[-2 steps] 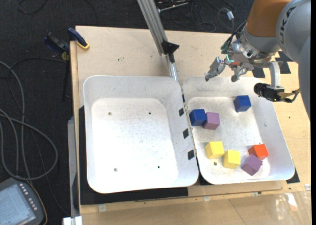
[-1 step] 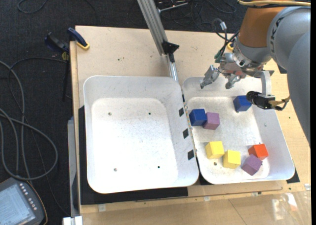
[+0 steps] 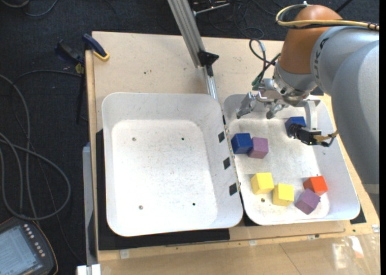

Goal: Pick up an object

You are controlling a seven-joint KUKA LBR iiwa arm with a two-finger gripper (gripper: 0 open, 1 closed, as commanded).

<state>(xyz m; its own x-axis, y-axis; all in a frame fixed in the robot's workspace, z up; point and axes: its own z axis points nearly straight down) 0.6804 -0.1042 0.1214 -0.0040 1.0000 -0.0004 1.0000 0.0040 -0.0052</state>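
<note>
At the very front, the light wooden bench [image 3: 181,248] is seen, and on it two white bins are placed side by side. In the left bin [image 3: 120,108] only small dark specks are found on the floor.

The objects are all kept in the right bin [image 3: 344,207]. Nearest to its front rim a purple cube [image 3: 308,201] is lying, with an orange cube [image 3: 315,184] just beside it on the right and a yellow cube [image 3: 283,194] just beside it on the left. A second yellow cube [image 3: 262,182] is set close to the first one. Further back, near the wall between the bins, a blue cube [image 3: 242,143] and a smaller purple cube [image 3: 259,147] are touching each other. One more blue block [image 3: 295,124] is seen at the back right, partly covered by black parts of the arm.

The gripper [image 3: 260,108] is held over the back part of the right bin, behind the blue cube. Its fingers [image 3: 245,108] are spread apart and nothing is held between them. No cube is touched by it.
</note>
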